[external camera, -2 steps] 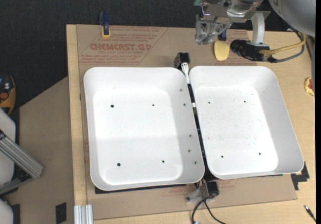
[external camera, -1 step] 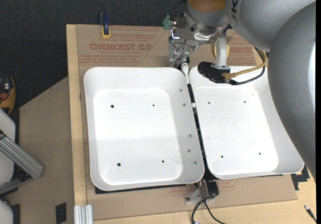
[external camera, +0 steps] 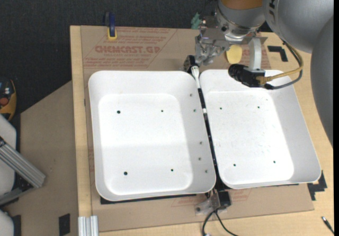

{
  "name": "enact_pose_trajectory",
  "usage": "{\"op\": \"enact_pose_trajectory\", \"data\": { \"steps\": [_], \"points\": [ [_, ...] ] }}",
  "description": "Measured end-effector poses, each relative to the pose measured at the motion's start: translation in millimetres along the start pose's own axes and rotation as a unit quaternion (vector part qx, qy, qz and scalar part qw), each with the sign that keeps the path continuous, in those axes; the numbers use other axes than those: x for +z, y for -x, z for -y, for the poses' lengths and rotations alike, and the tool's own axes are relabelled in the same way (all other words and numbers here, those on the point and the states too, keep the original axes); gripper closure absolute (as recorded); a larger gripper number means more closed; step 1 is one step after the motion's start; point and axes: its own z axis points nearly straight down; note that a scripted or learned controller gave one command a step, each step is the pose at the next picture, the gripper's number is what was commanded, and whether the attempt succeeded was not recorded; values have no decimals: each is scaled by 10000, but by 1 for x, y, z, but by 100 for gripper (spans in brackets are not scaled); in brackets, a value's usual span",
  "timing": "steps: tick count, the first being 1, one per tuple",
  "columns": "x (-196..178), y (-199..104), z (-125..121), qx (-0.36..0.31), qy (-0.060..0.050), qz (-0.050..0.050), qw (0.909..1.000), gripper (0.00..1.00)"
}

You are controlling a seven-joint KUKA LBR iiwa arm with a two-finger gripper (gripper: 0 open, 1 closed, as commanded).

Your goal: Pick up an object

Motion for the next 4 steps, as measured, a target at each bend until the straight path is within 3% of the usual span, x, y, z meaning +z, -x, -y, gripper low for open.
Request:
{"op": "enact_pose_trajectory", "data": {
  "steps": [1,2,3,4],
  "points": [
    [-39,1,26,-10,28,-4,10000,100],
    [58,-106,-10,-61,-22,-14,10000,100],
    [5,-77,-15,-5,42,-4,10000,100],
    [-48,-13,-15,18,55,8,10000,100]
  ]
}}
